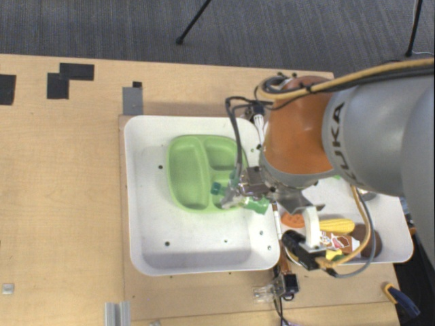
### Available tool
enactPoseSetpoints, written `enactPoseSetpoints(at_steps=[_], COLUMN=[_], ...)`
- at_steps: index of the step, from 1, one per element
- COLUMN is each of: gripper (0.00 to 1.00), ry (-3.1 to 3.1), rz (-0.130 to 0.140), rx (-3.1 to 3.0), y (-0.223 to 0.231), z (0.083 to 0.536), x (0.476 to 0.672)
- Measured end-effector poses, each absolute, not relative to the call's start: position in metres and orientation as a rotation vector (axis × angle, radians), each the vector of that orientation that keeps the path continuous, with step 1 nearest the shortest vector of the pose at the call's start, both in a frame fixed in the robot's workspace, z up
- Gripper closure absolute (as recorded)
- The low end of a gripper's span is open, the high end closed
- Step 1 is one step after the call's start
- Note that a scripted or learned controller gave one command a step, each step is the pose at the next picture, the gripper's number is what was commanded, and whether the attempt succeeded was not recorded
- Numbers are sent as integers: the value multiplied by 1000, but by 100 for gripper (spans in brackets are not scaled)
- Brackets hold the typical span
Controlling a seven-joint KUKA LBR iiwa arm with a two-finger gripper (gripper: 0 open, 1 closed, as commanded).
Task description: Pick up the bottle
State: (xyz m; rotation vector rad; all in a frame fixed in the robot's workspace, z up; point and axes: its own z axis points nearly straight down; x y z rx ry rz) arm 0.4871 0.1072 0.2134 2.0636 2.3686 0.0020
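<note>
— Lying in the right bin (387, 231), tucked under the arm (367, 141): a yellow bottle (336, 226), if read correctly.
— Beside it?
— Orange disc (293, 219), just to its left.
— And the jaws?
— Hanging over the left bin (146, 182), at the green tray's (190, 172) right edge; wide or narrow, cannot tell.

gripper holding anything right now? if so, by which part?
Cannot tell. The gripper sits at the right edge of the green tray with something green beside it, but the arm hides any grasp.
</note>
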Motion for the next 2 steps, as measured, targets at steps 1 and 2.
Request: enactPoseSetpoints(at_steps=[1, 2], gripper=[100, 100], ry=[2483, 2549], rz=[2, 3], rx=[1923, 1835], y=[123, 174], z=[228, 235], x=[487, 487])
